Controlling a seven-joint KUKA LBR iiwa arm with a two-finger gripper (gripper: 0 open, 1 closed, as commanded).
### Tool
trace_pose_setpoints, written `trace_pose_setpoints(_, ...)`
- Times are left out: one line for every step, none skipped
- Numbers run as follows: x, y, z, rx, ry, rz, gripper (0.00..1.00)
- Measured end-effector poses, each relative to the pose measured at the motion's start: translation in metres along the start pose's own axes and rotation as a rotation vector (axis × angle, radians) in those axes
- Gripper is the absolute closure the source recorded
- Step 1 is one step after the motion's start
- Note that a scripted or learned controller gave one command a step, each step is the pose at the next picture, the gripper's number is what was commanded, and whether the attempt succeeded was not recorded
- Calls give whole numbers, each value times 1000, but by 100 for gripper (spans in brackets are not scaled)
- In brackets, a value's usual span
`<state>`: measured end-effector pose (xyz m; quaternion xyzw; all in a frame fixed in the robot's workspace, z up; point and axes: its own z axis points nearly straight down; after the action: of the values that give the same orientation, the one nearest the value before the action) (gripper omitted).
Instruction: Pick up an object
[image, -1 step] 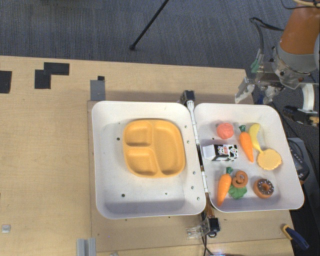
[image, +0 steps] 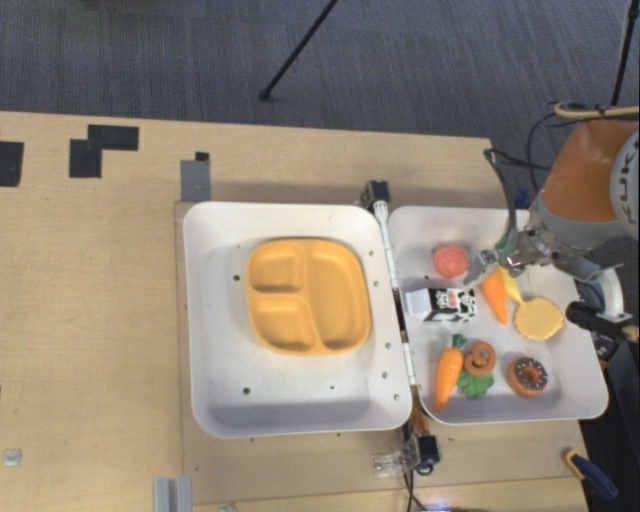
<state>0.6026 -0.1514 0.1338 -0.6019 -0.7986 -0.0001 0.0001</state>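
The gripper (image: 497, 262) hangs over the upper part of the right bin (image: 592, 400), its tip just above the small orange carrot (image: 494, 296) that lies near the bin's middle. I cannot tell how the fingers stand: the tip is small and mixed up with the carrot's top and a yellow piece (image: 513, 287) beside it. Nothing shows clamped there, so I judge the pick not yet made.

Taking that carrot as the landmark: its long axis runs from its upper end, touching or nearly under the gripper tip, down and slightly away from the arm. The yellow piece lies tight along its arm-side flank. The pink round toy (image: 451, 261) sits just beyond it toward the left bin (image: 215, 420); the black-and-white carton (image: 448, 303) lies just beside it on the same side, a little lower. The yellow disc (image: 539, 319) is near on the arm side, lower. The larger carrot (image: 447, 372), the small doughnut (image: 480, 357) and the chocolate doughnut (image: 527, 375) lie well below.

Room is tight: a closing grasp should cross the carrot's short width, and the yellow piece may be caught with it. The bin's walls stand well clear.
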Motion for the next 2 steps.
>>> trace_pose_setpoints(-3, 1, 7, -2, -1, -66, 0)
trace_pose_setpoints(19, 2, 43, -7, -7, -273, 0)
